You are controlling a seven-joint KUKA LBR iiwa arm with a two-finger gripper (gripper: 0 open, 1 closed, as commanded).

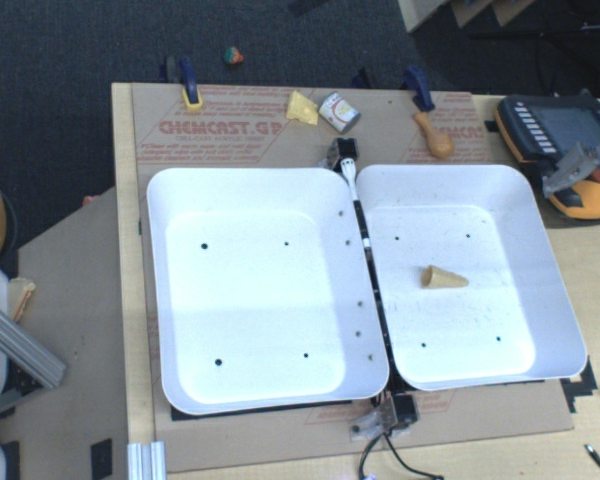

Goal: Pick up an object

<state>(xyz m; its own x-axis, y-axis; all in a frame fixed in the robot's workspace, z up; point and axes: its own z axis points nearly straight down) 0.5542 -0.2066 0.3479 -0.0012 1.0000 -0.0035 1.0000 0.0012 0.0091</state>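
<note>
A small tan wedge-shaped object (444, 278) lies on the floor of the right white bin (540, 268), a little right of its middle. The left white bin (170, 268) stands beside it, the two rims touching along a dark strip in the middle of the bench.
On the cardboard behind the bins lie a yellow wedge (302, 108), a small white-and-grey block (339, 112) and a tan wooden piece (435, 138). Blue clamps (189, 80) hold the board's far edge. A teach pendant (555, 128) sits at the right.
</note>
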